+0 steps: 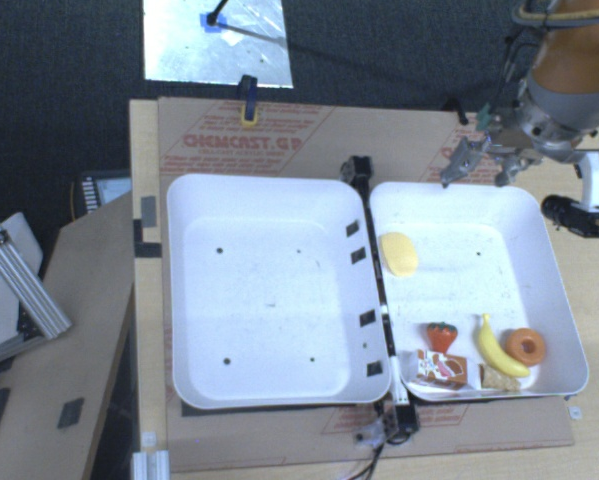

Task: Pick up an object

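Camera view shows your end effector (pixel 477 161) spread open and empty at upper right; the banana (pixel 500 347), lower right in the right bin (pixel 552 268), looks light and smooth, so pinch its middle.

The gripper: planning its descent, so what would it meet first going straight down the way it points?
Probably the bare floor of the right white bin near its far rim. The gripper hangs open; depth is unclear.

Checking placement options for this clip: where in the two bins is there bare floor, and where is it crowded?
The left white bin is bare throughout. The right white bin is open beyond the yellow lemon-like piece. Its near edge is crowded: strawberry, banana, orange doughnut.
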Controlling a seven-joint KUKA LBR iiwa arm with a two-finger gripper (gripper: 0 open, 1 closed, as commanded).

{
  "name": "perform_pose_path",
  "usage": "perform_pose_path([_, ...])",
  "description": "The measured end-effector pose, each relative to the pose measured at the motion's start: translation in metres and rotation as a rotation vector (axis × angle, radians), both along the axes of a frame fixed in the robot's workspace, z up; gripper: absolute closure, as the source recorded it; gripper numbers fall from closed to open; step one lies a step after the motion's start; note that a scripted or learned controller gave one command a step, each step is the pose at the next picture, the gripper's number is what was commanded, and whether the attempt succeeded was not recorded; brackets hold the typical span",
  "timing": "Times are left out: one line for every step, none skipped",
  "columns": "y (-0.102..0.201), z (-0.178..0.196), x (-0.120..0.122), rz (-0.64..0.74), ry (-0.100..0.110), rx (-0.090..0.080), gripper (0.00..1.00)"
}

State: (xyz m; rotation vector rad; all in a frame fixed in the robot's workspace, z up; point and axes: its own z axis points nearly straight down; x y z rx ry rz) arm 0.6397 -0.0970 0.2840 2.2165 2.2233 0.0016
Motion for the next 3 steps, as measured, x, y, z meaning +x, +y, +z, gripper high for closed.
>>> perform_pose_path([-0.015, -0.182, 0.027, -0.001, 0.008, 0.001, 0.0])
perform_pose_path([-0.11, -0.176, 0.028, -0.008, -0.002, -0.005, 0.0])
perform_pose_path([-0.103, -0.164, 0.031, 0.001, -0.005, -0.002, 1.0])
